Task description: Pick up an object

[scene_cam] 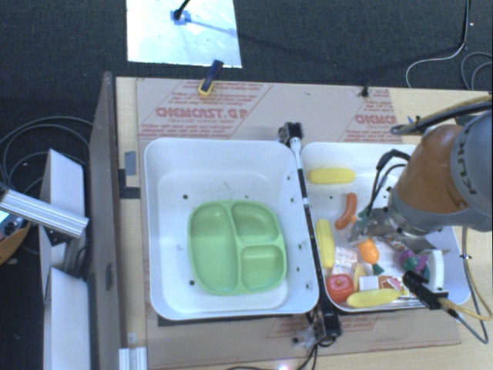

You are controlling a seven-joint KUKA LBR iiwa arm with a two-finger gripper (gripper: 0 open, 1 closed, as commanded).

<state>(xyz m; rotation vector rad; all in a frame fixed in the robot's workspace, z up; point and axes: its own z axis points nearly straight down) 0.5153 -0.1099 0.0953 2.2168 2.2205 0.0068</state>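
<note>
Reaching in from the right, gripper (pixel 375 228) hanging low over the right bin (pixel 339 154), grip state impossible to tell. Sitting just below it: orange toy (pixel 369 250). Lying just left: sausage (pixel 347 210). Resting apart in the left bin (pixel 173 160): green divided tray (pixel 237 247).

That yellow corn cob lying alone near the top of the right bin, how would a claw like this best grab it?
Probably across the middle of the corn cob, coming straight down from above. It lies flat, its long axis running left to right, so fingers closing across its narrow width should fit. There is bare bin floor all around it, and the nearest neighbour, the small orange sausage, lies apart from it, below.
</note>
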